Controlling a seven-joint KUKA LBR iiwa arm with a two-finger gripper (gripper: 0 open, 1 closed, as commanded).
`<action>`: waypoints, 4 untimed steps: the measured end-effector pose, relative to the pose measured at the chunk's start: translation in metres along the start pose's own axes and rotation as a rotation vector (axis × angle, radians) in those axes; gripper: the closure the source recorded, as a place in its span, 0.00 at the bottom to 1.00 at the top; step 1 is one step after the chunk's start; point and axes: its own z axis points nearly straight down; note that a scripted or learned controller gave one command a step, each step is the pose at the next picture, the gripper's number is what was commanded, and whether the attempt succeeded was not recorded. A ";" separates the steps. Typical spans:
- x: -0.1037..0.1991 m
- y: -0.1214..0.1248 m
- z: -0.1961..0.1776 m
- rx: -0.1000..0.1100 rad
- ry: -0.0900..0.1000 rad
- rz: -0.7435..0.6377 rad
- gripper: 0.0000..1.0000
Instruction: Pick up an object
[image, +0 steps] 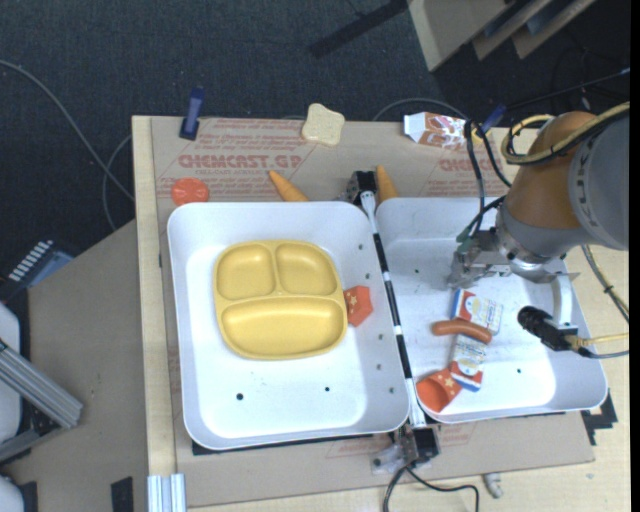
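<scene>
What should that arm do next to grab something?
Probably ease the gripper toward the camera and down over the small carton. The gripper hangs in the right bin just beyond the carton and sausage, holding nothing I can see.

The 2 bins look like smooth white plastic with a slight sheen. The yellow tray in the left one is glossy moulded plastic, its 3 hollows catching soft highlights. The bench top is matt brown cardboard or board with red print. In the right bin, the small packets appear as printed glossy wrapper. The arm shows a smooth orange band and matt grey casing. The floor is dark, rough carpet.
</scene>
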 end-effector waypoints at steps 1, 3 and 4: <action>0.000 0.000 0.000 0.000 0.000 0.000 0.00; -0.002 -0.047 0.000 -0.001 -0.001 0.000 1.00; -0.002 -0.047 0.000 -0.001 -0.001 -0.001 0.00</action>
